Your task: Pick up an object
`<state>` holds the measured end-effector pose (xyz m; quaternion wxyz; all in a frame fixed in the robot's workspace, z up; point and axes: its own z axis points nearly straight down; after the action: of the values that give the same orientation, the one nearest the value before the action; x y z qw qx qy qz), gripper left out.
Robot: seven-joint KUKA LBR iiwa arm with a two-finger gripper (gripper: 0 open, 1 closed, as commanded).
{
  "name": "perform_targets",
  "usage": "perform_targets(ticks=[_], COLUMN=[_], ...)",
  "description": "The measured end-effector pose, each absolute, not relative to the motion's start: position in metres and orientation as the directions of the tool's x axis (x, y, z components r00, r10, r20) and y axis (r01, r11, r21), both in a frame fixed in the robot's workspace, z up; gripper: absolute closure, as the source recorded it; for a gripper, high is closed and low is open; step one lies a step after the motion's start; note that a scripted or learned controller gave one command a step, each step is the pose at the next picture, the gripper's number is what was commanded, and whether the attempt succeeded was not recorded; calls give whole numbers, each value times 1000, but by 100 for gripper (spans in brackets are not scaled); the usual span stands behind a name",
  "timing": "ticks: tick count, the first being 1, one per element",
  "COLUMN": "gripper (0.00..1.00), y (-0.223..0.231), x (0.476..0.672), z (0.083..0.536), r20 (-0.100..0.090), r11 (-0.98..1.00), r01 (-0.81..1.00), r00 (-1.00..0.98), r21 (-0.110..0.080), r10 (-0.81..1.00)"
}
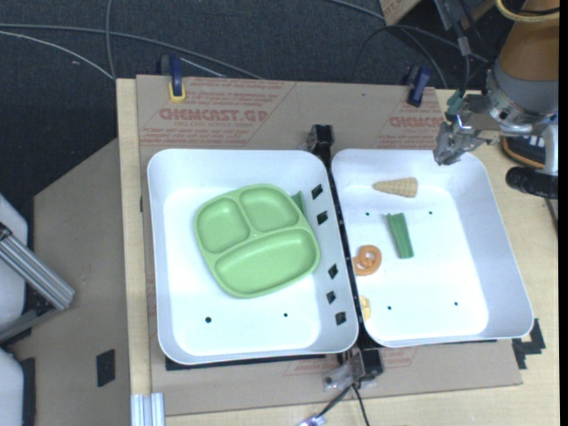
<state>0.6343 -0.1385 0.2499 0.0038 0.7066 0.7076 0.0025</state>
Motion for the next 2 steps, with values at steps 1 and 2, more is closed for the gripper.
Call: perform_targets(ticks=[1, 2], gripper=[100, 100], y=[-139, -82], x=[636, 626], z=[283, 263], r20=[-1, 3], r11=[1, 5], r01=[1000, 1000], r00=[-1, -5], r21=[6, -4], r10=[1000, 1000])
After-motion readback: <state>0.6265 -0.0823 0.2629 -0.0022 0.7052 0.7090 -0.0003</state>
